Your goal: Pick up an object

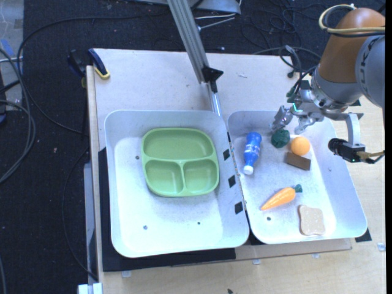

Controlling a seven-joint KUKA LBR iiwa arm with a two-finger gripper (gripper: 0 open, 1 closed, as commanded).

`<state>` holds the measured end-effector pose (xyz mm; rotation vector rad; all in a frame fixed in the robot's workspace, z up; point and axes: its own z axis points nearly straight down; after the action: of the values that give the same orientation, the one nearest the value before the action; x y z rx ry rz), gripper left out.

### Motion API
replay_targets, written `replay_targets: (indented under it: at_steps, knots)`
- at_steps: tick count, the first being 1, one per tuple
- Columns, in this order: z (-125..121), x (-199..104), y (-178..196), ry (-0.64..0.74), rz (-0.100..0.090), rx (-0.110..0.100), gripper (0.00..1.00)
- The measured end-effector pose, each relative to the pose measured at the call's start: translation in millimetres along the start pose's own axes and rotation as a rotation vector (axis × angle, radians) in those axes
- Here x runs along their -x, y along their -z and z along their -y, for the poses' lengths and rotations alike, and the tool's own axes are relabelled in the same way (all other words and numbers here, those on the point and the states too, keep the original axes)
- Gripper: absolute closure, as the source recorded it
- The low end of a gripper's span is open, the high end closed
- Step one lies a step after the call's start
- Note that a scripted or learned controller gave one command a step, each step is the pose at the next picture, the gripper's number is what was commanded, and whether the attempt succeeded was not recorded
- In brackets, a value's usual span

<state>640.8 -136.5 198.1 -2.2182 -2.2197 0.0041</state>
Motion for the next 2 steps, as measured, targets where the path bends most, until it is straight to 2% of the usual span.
replay_targets:
  at_steps: [1, 2]
  knots:
    - [-1, 0, 2, 0.001, 0.001, 0.005, 0.0]
    - [7, -7, -53, -0.001, 0.0, 0.0, 0.0]
